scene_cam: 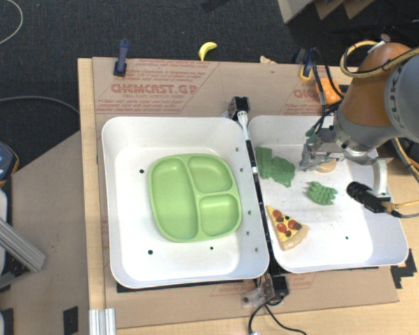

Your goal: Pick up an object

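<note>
Seen from above the tabletop (160, 82), the grey arm with its orange band (366, 89) is reaching in from the right and lowering its claw (318, 158) into the right bin (377, 253), near that bin's far edge. The claw is sitting over a small tan object (327, 164); how far the claw is open, and whether it has hold of anything, cannot be told from this angle. Just left of the claw, a green leafy toy (274, 167) is lying against the bin's left wall, its long axis running from the far-left toward the middle. A smaller green piece (322, 192) is resting near the bin's centre, just apart from the claw. A toy pizza slice (287, 227) is lying at the near-left corner, its tip pointing toward the far-left and its crust toward the near edge. The near-right part of this bin's floor is lying open. In the left bin (126, 257), a green divided plate (195, 197) is sitting at the centre, with bare floor all around it.
</note>
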Robot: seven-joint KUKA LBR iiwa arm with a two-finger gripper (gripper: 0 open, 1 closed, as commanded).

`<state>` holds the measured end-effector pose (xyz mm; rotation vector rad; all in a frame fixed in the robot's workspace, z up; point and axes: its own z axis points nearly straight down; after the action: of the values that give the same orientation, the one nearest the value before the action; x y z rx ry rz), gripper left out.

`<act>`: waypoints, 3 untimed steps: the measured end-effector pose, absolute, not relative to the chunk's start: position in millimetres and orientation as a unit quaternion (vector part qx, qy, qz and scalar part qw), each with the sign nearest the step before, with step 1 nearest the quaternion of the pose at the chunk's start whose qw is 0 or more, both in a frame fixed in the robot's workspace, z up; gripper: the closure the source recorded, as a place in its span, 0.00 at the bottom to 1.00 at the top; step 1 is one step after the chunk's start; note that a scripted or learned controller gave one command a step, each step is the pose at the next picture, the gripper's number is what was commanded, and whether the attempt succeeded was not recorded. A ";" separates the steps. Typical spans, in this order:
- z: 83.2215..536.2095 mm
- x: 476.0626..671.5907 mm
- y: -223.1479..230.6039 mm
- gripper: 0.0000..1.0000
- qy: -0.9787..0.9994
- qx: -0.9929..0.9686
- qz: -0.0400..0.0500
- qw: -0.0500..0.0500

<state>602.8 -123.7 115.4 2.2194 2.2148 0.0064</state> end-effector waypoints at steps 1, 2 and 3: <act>189.5 606.9 -21.8 1.00 0.710 0.704 0.003 0.002; 195.2 606.0 -27.6 1.00 0.707 0.707 0.001 0.001; 184.0 580.4 46.6 1.00 0.709 0.705 -0.001 -0.003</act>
<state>580.4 46.6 184.0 2.2193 2.2311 -0.0031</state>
